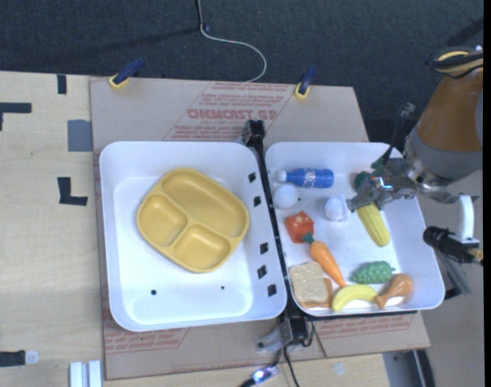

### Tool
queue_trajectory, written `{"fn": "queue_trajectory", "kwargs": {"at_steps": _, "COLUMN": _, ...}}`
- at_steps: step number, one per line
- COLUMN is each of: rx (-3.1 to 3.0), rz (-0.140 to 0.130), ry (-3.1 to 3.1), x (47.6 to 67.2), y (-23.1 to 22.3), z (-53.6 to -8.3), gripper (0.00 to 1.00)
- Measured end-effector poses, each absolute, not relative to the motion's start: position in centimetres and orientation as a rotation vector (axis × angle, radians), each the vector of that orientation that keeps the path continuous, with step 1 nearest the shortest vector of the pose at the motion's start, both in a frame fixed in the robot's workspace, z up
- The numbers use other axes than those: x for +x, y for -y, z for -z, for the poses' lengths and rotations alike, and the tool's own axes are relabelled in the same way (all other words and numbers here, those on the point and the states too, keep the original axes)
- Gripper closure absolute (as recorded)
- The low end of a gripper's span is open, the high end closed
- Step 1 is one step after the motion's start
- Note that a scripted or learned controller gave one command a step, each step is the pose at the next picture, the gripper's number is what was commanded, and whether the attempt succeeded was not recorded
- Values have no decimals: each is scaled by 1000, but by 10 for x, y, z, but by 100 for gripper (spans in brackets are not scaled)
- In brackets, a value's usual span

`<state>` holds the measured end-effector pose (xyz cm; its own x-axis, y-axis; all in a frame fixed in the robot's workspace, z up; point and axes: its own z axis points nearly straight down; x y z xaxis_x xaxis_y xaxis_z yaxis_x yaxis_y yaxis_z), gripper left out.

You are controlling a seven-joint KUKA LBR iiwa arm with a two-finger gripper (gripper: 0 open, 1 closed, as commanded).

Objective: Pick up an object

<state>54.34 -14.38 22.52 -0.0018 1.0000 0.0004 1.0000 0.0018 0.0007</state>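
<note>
While the two-finger gripper [372,193] hangs over the right shallow white plastic bin [351,148] near its right wall, its dark fingers sit just above the top end of the yellow plastic corn cob [376,222], and I cannot tell from the camera view how far apart they are or whether they touch the cob; nothing is plainly between them. That cob, lying lengthwise near the bin's right wall, looks the likeliest thing to be picked. The main risk, as I judge it, is a grip on the rounded tip alone, which could let the smooth cob pivot or squirt out. A small pale round ball [335,209] lies just beside the cob and could be nudged or caught instead. Crowding along the bin's front edge adds a hazard: a green plastic broccoli piece [372,272], an orange plastic carrot [326,262], a yellow plastic banana [352,297] and a tan toy bread slice [308,284] lie close together. A blue-labelled small bottle [306,178] rests near the back edge; its label is too small to read. The left white bin [116,168] holds a yellow compartmented plastic tray [193,218]. Red print on the brown cardboard sheet [181,107] beneath reads roughly "CHEMCAST GP", with smaller illegible lines.
</note>
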Motion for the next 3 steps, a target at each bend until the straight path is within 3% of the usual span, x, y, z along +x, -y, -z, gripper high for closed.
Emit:
{"fn": "queue_trajectory", "kwargs": {"at_steps": 1, "rx": 2217, "rz": 2, "ry": -2231, "x": 534, "y": 83, "z": -217, "gripper": 100}}
{"fn": "queue_trajectory", "kwargs": {"at_steps": 2, "rx": 2217, "rz": 0, "ry": -2228, "x": 530, "y": 52, "z": -233, "gripper": 100}}
{"fn": "queue_trajectory", "kwargs": {"at_steps": 3, "rx": 2221, "rz": 2, "ry": -2224, "x": 534, "y": 63, "z": -233, "gripper": 100}}
